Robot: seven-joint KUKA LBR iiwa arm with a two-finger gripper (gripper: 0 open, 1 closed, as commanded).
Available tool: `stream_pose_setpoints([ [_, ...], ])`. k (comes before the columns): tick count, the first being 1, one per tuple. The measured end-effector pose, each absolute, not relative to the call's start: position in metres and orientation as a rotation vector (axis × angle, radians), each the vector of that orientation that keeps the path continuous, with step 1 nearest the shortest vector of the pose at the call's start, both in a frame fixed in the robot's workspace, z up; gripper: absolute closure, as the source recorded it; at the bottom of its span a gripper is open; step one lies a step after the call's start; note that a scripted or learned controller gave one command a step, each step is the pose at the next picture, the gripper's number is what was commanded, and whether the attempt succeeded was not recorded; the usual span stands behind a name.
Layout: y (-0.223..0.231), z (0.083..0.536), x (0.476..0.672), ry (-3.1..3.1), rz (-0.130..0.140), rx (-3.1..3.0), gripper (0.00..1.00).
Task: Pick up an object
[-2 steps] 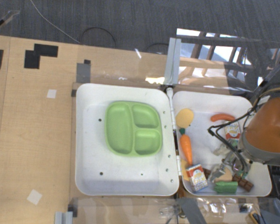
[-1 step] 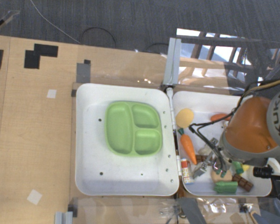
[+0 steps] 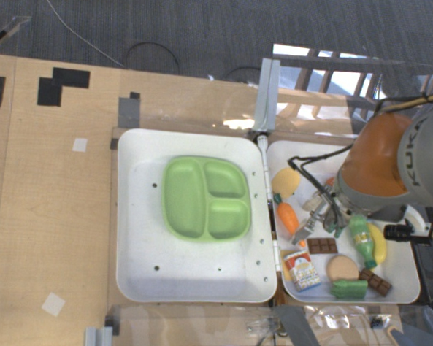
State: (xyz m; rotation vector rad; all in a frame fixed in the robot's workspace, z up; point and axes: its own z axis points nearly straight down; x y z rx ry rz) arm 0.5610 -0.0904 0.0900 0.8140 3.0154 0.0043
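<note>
**Observer:** Where is your tool right now, and what is it going for?

**Me:** My two-finger gripper (image 3: 310, 224) hangs low over the right-hand shallow white bin (image 3: 406, 293), near that bin's left wall. The closest piece is the small orange carrot-shaped plastic toy (image 3: 288, 218), which lies just to the left of my fingertips, between them and the bin wall. I judge that to be my target.

**Observer:** Are your fingers open or closed?

**Me:** They look a little spread, with nothing between them, but they are small and partly tangled with the black cable (image 3: 311, 174) in this view, so I would not swear to the width of the gap.

**Observer:** How does the carrot lie?

**Me:** Its long axis runs from upper left to lower right, green end up by the round yellow lemon-like toy (image 3: 287, 182), orange tip pointing down toward the flat brown chocolate-bar piece (image 3: 322, 246). I think a short shift left is needed, with my fingers set across that axis, not along it.

**Observer:** Anything in the way?

**Me:** The bin wall sits close on the carrot's far side, so one finger may have little room there. The green divided plastic plate (image 3: 206, 199) in the left-hand white bin (image 3: 133, 273) is well apart.
</note>
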Motion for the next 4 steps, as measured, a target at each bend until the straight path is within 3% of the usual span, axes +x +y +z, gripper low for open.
stream_pose_setpoints([
  [1,-0.082,0.089,0.612,3.018,0.005,0.822,0.0],
  [2,-0.082,0.104,0.616,3.006,0.007,0.806,1.0],
  [3,-0.048,0.205,0.66,2.991,0.009,0.898,1.0],
  [4,-0.033,0.208,0.662,2.885,0.005,1.224,1.0],
])
